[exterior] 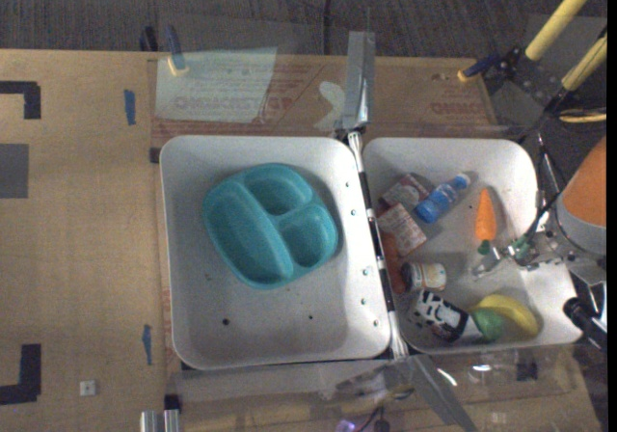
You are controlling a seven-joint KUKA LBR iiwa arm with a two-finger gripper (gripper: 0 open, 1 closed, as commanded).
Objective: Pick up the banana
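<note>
Approach is the step in hand: gripper [494, 255], fingers apart and holding nothing, hangs at right of frame above the banana [511, 311] at lower right, so it must descend there.

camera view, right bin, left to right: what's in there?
Brown packets → blue bottle → carrot → tool, reaching in from the right. Along the near edge: black-and-white toy → banana.
</note>
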